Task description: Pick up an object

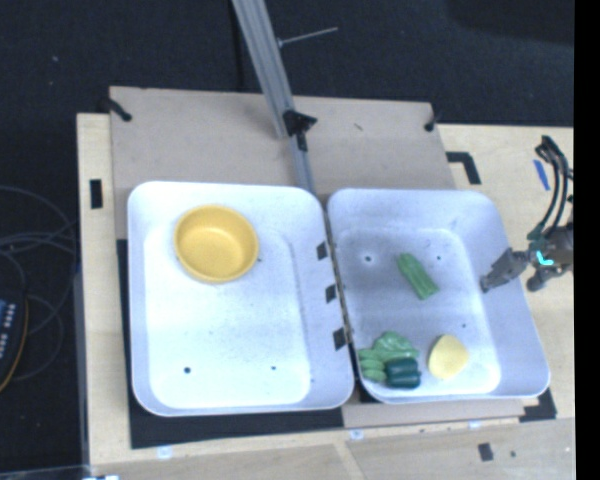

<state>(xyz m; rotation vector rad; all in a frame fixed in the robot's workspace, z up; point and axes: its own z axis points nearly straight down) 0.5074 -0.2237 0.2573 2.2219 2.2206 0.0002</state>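
White bin walls frame everything I see from my station. Nearest me, in the right bin (500, 298), a dark green block (402, 373) touches a light green lumpy toy (385, 350), and a yellow lemon-like piece (448, 357) lies just beside them. Farther back a green oblong piece (416, 275) lies alone, tilted. The gripper (525, 265) hangs over that bin's right rim, holding nothing; its opening I cannot tell. Farthest, the left bin (230, 368) holds a yellow bowl (217, 243).
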